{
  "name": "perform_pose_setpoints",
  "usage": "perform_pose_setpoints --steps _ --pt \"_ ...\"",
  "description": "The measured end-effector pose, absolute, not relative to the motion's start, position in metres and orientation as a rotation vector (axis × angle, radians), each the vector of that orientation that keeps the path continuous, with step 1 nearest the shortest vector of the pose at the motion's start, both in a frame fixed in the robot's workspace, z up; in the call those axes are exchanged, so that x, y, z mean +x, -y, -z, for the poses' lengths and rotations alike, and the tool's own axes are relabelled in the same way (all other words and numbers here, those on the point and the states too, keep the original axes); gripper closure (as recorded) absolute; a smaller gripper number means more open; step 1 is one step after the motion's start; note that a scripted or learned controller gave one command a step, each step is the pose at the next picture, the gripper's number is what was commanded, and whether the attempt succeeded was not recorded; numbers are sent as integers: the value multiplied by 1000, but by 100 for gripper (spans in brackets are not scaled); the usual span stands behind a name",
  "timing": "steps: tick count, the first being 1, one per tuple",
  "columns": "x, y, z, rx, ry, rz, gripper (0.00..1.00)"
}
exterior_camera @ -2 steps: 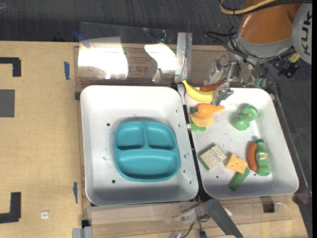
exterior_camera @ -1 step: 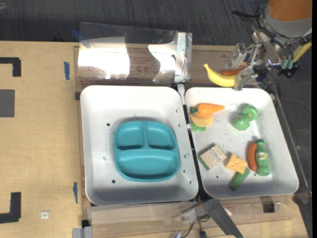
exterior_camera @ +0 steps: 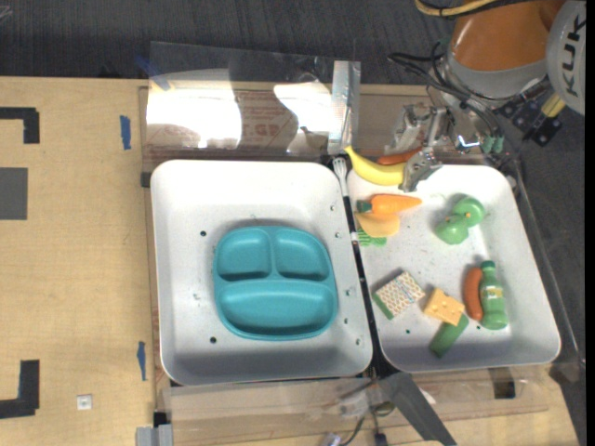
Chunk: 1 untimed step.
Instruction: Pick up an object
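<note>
Up at the far edge of the right bin (exterior_camera: 535,328), a yellow banana (exterior_camera: 374,168) lay just beside the pincer (exterior_camera: 420,161), whose fingers could not be made out clearly enough to judge. Near it sat an orange carrot (exterior_camera: 394,203), a green pear-like toy (exterior_camera: 458,219) and a patterned cracker (exterior_camera: 399,293). The left bin (exterior_camera: 177,193) held a teal divided tray (exterior_camera: 274,280). Both bins rested on the tan surface (exterior_camera: 70,249), with a clear plastic panel (exterior_camera: 242,110) behind them.
</note>
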State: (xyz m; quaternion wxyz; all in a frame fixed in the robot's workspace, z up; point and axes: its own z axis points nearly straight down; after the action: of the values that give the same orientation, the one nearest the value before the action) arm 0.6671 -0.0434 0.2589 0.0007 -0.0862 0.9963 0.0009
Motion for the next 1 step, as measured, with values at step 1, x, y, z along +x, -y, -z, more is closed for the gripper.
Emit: perform_pose_setpoints --steps 1 --pt "668 63 -300 -427 -3100 4 100"
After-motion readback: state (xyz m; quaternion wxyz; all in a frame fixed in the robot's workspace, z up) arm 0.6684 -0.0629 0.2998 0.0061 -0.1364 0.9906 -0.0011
